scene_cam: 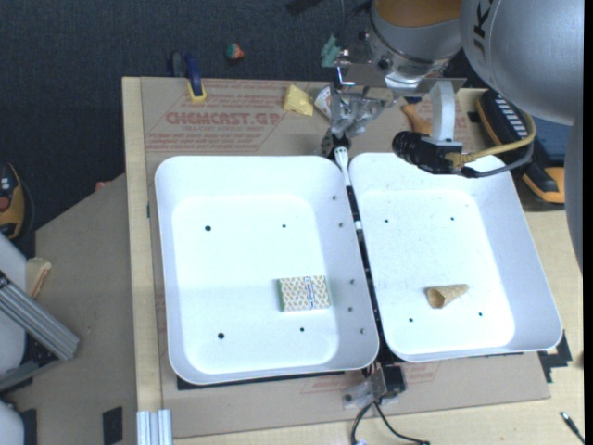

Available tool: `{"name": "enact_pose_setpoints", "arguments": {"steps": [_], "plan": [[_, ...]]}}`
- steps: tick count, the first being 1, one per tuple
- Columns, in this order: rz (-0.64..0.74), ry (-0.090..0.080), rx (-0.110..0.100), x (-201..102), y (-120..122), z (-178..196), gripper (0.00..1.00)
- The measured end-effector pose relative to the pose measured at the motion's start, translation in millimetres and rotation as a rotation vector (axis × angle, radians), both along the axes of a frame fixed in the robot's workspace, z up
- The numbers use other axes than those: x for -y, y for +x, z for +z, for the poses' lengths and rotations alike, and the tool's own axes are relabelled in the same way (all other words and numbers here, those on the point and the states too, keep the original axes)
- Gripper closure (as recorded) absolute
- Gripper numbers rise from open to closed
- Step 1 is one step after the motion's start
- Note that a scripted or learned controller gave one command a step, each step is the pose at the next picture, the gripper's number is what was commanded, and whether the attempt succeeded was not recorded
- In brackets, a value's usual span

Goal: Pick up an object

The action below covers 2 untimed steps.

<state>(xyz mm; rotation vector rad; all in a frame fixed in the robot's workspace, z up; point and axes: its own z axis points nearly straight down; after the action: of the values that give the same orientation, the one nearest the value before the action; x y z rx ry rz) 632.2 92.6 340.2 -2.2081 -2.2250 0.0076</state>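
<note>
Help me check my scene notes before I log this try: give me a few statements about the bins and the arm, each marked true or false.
1. The patterned packet lies in the left bin. True.
2. The tan cone-shaped piece lies in the same bin as the packet. False: it lies in the right bin.
3. The gripper hangs over the far edge of the bins, near the seam between them. True.
4. The gripper touches the tan piece. False: it is well apart from it, at the far side.
5. The two bins stand with a wide gap between them. False: they sit side by side, edges meeting.
</note>
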Motion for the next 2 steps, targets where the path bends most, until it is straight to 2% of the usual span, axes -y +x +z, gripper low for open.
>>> {"name": "enact_pose_setpoints", "arguments": {"steps": [1, 2], "plan": [[-0.009, -0.002, 0.000, 3.2, -41.6, -37.0, 1.00], [0.003, 0.002, 0.000, -84.8, -83.1, -61.4, 1.00]]}}
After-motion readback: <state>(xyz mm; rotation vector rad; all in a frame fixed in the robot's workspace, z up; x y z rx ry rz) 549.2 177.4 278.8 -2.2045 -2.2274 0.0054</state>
